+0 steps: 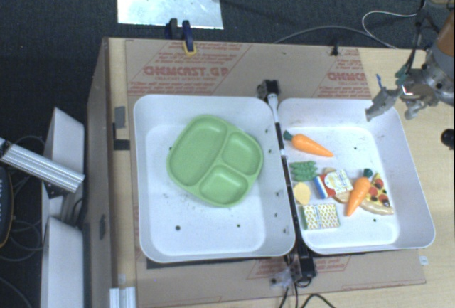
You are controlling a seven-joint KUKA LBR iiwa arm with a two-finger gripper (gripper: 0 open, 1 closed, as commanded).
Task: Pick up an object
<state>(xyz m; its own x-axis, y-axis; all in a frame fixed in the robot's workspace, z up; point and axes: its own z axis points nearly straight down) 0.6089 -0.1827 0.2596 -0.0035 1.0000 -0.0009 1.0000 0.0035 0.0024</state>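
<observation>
Two shallow white bins sit side by side on a counter (234,61): the left bin (156,228) holds a green divided plate (215,160), and the right bin (409,218) holds small toy foods. They include a carrot (308,144) lying near the bin's far left, a second carrot (357,195) resting partly on a pizza slice (377,200), a green pea pod (303,170) and a checkered cracker-like piece (320,215), clustered toward the near side. The robot's hand (395,104) hovers above the far right corner of the right bin, well apart from the toys, its two fingers seemingly spread and grasping nothing, though the view there is somewhat blurry.
</observation>
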